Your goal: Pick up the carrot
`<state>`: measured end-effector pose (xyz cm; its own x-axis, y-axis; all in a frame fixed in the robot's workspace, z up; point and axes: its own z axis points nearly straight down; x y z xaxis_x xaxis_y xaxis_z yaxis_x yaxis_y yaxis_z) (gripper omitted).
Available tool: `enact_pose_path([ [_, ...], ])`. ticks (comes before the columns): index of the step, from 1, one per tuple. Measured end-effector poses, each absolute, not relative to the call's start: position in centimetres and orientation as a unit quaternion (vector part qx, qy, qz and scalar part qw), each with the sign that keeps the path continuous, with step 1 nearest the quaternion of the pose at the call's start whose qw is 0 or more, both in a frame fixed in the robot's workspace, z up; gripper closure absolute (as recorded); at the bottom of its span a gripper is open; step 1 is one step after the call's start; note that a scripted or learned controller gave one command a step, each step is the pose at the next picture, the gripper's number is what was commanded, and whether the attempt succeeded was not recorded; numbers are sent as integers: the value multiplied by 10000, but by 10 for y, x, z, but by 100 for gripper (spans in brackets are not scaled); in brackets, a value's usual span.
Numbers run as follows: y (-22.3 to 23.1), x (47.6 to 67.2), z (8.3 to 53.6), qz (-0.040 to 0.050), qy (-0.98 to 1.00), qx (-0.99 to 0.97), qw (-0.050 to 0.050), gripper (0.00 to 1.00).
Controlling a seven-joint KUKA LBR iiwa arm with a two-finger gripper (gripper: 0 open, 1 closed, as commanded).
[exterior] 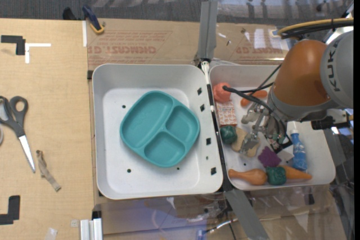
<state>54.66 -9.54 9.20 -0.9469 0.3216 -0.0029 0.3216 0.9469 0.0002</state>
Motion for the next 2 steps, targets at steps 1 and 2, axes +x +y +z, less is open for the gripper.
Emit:
enact_pose_path([
  [1, -115, 633, 110, 0, 9588, 2840, 29, 0],
  [2, -111, 648, 97, 7, 9197, 3926, 49, 0],
])
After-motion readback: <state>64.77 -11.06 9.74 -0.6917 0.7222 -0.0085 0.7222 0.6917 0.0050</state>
